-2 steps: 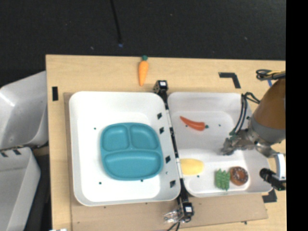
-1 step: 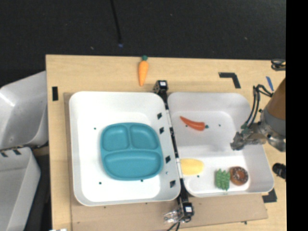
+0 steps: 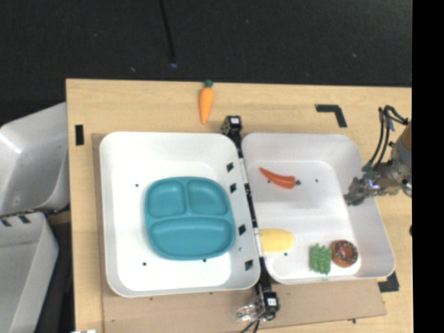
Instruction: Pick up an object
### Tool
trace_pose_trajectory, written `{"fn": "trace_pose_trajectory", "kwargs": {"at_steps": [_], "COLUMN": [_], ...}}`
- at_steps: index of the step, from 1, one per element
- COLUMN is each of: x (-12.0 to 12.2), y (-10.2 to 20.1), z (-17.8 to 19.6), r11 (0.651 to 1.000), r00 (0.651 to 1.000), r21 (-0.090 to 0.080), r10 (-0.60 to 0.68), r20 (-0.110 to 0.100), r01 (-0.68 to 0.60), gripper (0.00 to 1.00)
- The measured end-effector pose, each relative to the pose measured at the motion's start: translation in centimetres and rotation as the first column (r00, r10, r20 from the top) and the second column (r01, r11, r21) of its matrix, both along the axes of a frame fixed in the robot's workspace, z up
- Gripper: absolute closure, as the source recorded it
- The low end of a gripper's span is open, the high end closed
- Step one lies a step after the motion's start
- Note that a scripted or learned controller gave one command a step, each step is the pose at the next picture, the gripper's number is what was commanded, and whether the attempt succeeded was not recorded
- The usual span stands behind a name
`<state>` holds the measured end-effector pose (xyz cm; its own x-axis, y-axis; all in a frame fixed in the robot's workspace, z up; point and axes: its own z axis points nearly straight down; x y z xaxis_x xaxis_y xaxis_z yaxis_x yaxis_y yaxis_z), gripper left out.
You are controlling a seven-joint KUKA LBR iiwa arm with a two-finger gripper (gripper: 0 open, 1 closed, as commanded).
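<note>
Arm [image 3: 397, 159] cut off at the 3 o'clock edge. Gripper [image 3: 355, 193] too small and blurred to read. White casing [image 3: 31, 165] cropped at 9 o'clock. Cable tangle [image 3: 251, 313] at 6 o'clock indistinct.

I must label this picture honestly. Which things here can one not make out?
- Gripper, camera view: small and dark at the right bin's wall; finger state unreadable.
- Arm: cut off by the picture's right side.
- Green toy and brown round toy: too small to identify.

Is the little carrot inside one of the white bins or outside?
Outside. The carrot lies on the wooden bench, beyond the far rim of the left bin.
</note>
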<state>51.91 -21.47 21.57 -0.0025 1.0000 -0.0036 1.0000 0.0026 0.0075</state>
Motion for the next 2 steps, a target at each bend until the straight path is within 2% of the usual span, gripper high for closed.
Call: {"fn": "trace_pose_trajectory", "kwargs": {"at_steps": [2], "x": [2.5], "y": [10.4], "z": [2.4], "r11": [1.000], "r00": [1.000], "r21": [0.004], "r10": [0.006], "r20": [-0.005], "r01": [-0.006], "gripper": [1.00]}}
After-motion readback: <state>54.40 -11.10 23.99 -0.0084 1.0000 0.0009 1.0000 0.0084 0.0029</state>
